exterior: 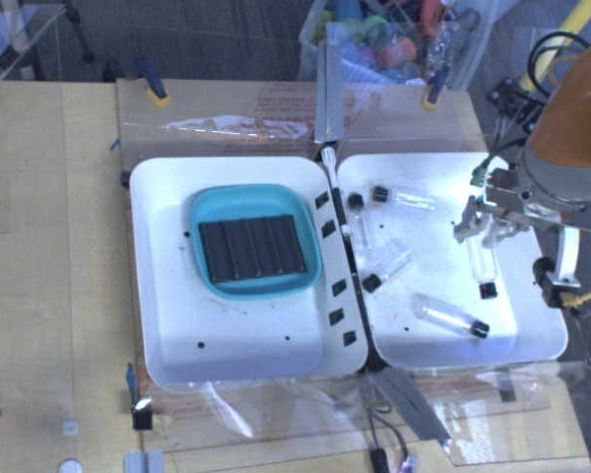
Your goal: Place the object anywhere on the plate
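Observation:
A clear vial with a black cap (481, 264) lies in the right bin (532, 341), cap end toward the front. My gripper (483, 229) hangs right over the vial's far end. It looks open, with the fingers spread wider than the vial and one on each side of it. The teal plate (202, 211) sits in the middle of the left bin (167, 335). It carries a dark ridged insert (251, 247).
Several more clear vials lie in the right bin: one at the front (451, 316), one at the back (404, 199), and others near the divider (386, 262). Black clips line the ridge between the bins (337, 286). A box of toys (399, 18) stands behind.

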`<state>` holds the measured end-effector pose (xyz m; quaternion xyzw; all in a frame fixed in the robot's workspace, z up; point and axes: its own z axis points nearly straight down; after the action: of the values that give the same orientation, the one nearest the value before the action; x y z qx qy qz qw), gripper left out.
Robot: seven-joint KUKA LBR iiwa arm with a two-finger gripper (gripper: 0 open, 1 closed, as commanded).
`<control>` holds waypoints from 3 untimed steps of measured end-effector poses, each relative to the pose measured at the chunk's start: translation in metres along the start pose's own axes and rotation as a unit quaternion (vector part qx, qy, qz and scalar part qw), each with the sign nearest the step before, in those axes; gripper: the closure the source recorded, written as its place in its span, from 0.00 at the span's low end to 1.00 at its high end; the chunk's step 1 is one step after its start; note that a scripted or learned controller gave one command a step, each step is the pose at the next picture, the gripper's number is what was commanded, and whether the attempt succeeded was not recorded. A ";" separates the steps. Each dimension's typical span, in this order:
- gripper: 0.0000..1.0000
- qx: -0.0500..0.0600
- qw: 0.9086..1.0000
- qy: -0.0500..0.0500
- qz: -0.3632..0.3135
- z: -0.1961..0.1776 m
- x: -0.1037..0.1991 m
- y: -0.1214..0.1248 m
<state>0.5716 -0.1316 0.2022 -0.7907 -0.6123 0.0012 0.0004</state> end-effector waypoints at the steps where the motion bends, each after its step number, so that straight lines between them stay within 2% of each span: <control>1: 0.00 0.000 1.000 0.000 0.000 0.000 0.000 0.000; 2: 0.00 -0.001 1.000 0.000 -0.002 -0.009 -0.045 0.040; 3: 0.00 -0.002 1.000 0.000 -0.028 -0.049 -0.039 0.109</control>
<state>0.6679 -0.1965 0.2515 -0.7730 -0.6344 0.0002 -0.0007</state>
